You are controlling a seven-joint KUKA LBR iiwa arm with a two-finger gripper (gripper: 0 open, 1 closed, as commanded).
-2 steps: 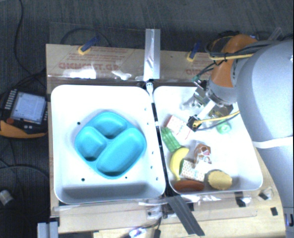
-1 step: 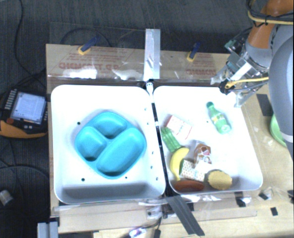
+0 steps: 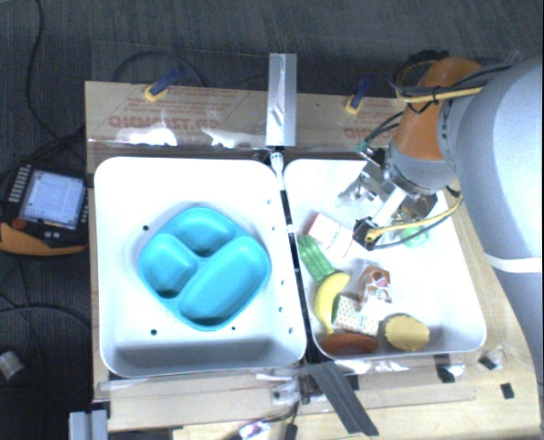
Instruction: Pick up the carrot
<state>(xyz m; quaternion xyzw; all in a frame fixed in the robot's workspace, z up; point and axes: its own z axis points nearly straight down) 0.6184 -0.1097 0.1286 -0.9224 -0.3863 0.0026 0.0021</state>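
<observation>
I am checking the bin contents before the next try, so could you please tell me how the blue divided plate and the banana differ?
The blue divided plate lies alone in the left bin; the banana is crowded among other items in the right bin. The plate is far larger than the banana. The plate is blue with three compartments; the banana is yellow and curved. Both rest on bin floors, apart from the gripper.
</observation>
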